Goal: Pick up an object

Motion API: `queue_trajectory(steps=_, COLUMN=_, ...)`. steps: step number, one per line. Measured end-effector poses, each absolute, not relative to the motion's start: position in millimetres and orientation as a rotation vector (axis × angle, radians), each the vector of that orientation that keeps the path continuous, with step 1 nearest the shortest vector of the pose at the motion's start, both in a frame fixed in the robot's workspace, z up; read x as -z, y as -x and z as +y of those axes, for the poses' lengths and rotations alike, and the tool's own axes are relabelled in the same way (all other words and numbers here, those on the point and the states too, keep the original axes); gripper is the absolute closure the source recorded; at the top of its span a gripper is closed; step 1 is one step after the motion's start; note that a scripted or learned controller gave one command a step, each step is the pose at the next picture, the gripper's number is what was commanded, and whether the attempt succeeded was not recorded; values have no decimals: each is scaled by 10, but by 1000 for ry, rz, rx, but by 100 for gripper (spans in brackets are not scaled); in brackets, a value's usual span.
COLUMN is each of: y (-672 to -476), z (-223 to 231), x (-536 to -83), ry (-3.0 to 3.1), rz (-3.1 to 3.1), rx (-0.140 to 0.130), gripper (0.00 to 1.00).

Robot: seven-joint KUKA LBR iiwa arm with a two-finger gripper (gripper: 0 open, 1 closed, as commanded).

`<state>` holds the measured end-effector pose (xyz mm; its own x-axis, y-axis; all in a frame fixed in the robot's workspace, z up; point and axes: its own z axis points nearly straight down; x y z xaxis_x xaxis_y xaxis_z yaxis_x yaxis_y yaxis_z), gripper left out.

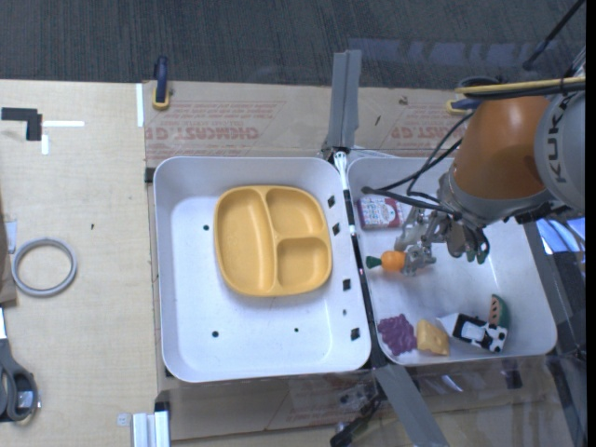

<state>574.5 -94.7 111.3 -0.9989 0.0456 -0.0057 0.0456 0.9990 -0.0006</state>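
Two white bins (186, 343) are sitting on a wooden bench (74, 175); the gripper (416, 257), its state unreadable, is hovering at the orange toy carrot's (389, 261) three o'clock.

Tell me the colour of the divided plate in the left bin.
The divided plate is yellow, seen in the camera view.

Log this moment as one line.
arm: over right bin | gripper: beside carrot | grasp: not evident | plate: left bin

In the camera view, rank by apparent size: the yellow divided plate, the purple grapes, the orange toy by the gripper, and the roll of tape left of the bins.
1. yellow divided plate
2. roll of tape
3. purple grapes
4. orange toy, partly hidden by the gripper
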Motion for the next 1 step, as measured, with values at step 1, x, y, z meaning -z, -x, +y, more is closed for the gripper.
queue_trajectory(steps=1, y=-6411, z=-508, x=-1991, ry=-318, rz=3123, rx=0, gripper=100)
